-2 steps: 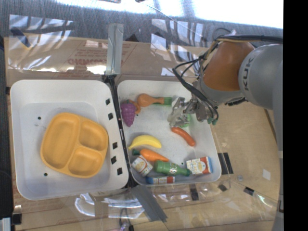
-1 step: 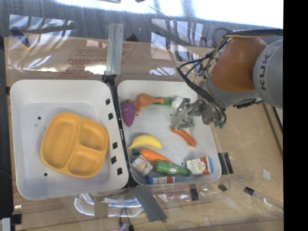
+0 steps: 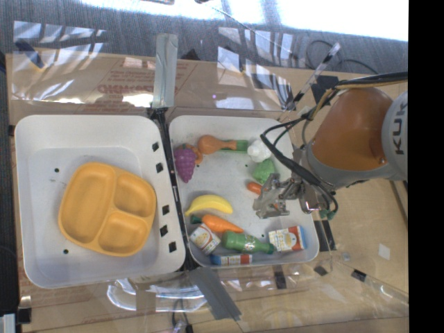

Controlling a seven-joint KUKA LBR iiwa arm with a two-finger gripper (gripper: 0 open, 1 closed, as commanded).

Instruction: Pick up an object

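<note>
Approach step: hand [image 3: 269, 201] is lowered into right bin [image 3: 229, 125] near its right edge, beside the green toy [image 3: 263, 170]; grip state cannot be told. Nothing is seen held. Next, a descent centred on one item is needed.

You have two white bins: the left bin [image 3: 35, 186] carries a yellow-orange divided plate [image 3: 106, 209]. In the right bin [image 3: 229, 125], at twelve o'clock, see a purple grape bunch [image 3: 184, 162] and an orange-brown gourd [image 3: 215, 144] with a green stem. Near centre lies a yellow banana [image 3: 209, 205]; at six o'clock an orange carrot [image 3: 222, 224], a green bottle [image 3: 246, 243], and a white carton [image 3: 287, 239] with orange print. The arm's band [image 3: 350, 130] is orange.
</note>
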